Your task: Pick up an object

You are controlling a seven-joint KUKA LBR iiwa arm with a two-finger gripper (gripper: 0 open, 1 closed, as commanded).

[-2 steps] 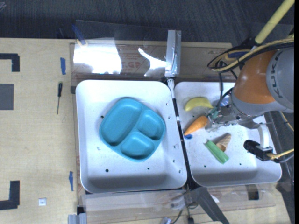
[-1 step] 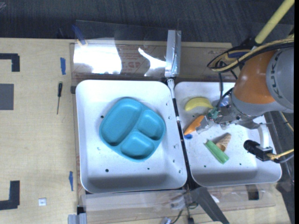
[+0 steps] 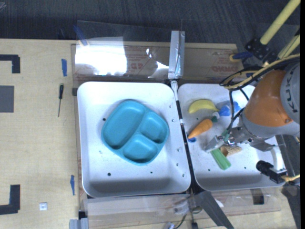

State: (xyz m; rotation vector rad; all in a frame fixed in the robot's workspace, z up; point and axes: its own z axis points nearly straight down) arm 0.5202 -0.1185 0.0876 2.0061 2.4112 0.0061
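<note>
Two white bins sit side by side on the bench; the left bin [image 3: 90, 128] holds a blue divided tray [image 3: 135, 130], tilted so its corners point to the bin's sides; the right bin [image 3: 238, 178] holds a banana [image 3: 202, 106] near its far edge, a carrot [image 3: 200, 128] just below that, a green stick [image 3: 220, 158] nearer the front, a brown piece [image 3: 234, 150] just beside the stick, and a small blue thing [image 3: 225, 111] right of the banana; the gripper [image 3: 223, 141] hangs low over the middle of the right bin, among these things and just above the stick, the arm's orange band [image 3: 267, 104] covering the bin's right part; whether it is clenched or released cannot be told; the carrot's long axis runs from lower left to upper right, its green end toward the banana; the stick lies from upper left to lower right; a black screwdriver [image 3: 60, 99] lies on the bench left of the bins.
</note>
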